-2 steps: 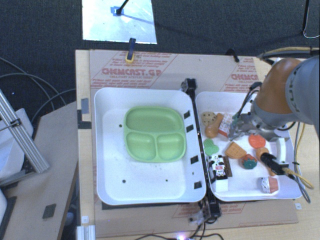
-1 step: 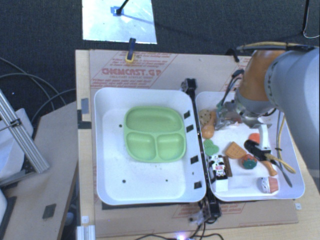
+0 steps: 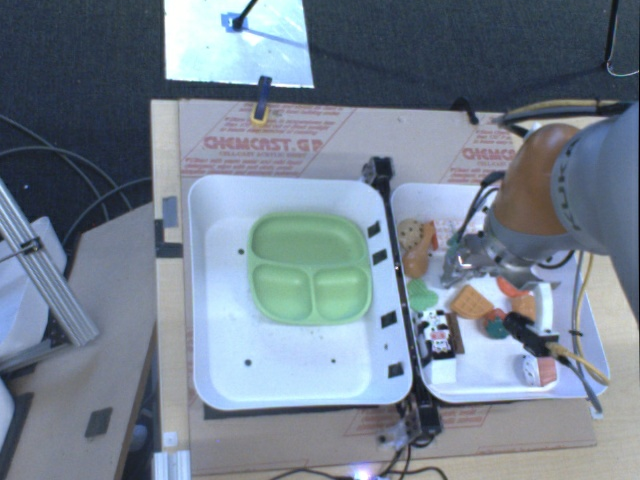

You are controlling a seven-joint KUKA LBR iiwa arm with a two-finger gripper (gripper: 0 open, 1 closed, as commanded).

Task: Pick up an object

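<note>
Bench topped with a brown cardboard sheet printed in red letters (image 3: 262, 144); two shallow white bins side by side on it, black clips along the seam between them.

Left white bin (image 3: 215, 268): holds a pale green plastic tray with three compartments (image 3: 306, 267), one wide section on the far side, two smaller ones on the near side; tray sits a little far of the bin's middle, apart from every wall.

Right white bin (image 3: 500, 386): scattered small toy items; a tan speckled cookie-shaped piece (image 3: 409, 233) near the far left corner, an orange wedge (image 3: 420, 252) touching it; a flat green leaf-shaped piece (image 3: 422, 295) just near of those; a black-and-white cow-patterned block (image 3: 434, 332) with a brown bar (image 3: 455, 336) just beside it, a white block (image 3: 442, 370) at their near end; an orange diamond-shaped cracker piece (image 3: 470, 302) mid-bin; a red and teal rounded piece (image 3: 493, 321) to its right; a small white and orange carton (image 3: 540, 369) at the near right corner.

Grey arm with orange band (image 3: 545, 183) reaches in from the right, over the right bin; two-finger gripper (image 3: 456, 265) hangs low between the orange wedge and the cracker piece; whether the fingers stand apart or together, cannot tell; nothing seen between them.

Far of the bench, a shiny grey square panel (image 3: 238, 26) on dark carpet.
</note>
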